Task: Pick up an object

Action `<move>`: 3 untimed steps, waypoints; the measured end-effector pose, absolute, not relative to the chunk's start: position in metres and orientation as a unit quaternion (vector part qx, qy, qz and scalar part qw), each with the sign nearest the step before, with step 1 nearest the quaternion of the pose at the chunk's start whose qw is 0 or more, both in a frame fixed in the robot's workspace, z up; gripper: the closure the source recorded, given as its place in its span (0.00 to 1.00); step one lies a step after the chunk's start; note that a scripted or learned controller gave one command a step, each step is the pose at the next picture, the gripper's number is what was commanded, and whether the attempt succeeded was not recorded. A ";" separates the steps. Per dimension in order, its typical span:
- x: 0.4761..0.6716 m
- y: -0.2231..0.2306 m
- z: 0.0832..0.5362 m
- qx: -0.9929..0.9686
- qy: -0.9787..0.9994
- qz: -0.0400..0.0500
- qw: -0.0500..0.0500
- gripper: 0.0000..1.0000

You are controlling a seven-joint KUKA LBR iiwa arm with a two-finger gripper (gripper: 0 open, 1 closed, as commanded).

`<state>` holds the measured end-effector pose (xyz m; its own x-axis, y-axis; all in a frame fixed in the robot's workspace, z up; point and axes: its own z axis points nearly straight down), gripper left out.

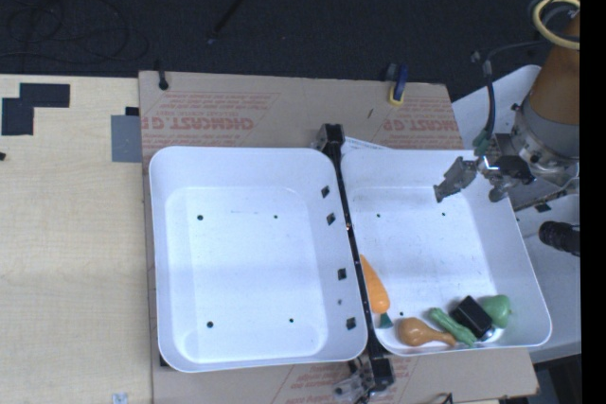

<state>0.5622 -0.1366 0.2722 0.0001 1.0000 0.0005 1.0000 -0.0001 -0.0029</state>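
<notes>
My gripper (pixel 476 184) hangs over the far right part of the right bin (pixel 426 232), with its two fingers spread open and nothing between them. One finger (pixel 453 181) points left, the other sits near the wrist. Along the bin's near edge lie an orange carrot-like piece (pixel 375 287), a tan pear-shaped toy (pixel 421 332), a green stick-like piece (pixel 453 324), a small black block (pixel 472 316) and a green rounded object (pixel 496 307). The gripper is well above and behind these objects, apart from all of them.
The left bin (pixel 248 260) stands beside the right one, with a black clip strip (pixel 343 232) along the shared wall. Both rest on a cardboard sheet (pixel 284 114). A blue clamp (pixel 397 82) holds its far edge. Cables run by the arm at right.
</notes>
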 end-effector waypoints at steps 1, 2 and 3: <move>0.500 -0.141 0.081 -0.708 -0.706 0.002 0.002 0.00; 0.488 -0.093 0.091 -0.711 -0.704 0.001 -0.013 0.00; 0.534 -0.089 0.090 -0.708 -0.706 0.005 -0.004 0.00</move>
<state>0.5337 -0.0892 0.0903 0.0038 0.9999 -0.0122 1.0000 -0.0038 -0.0017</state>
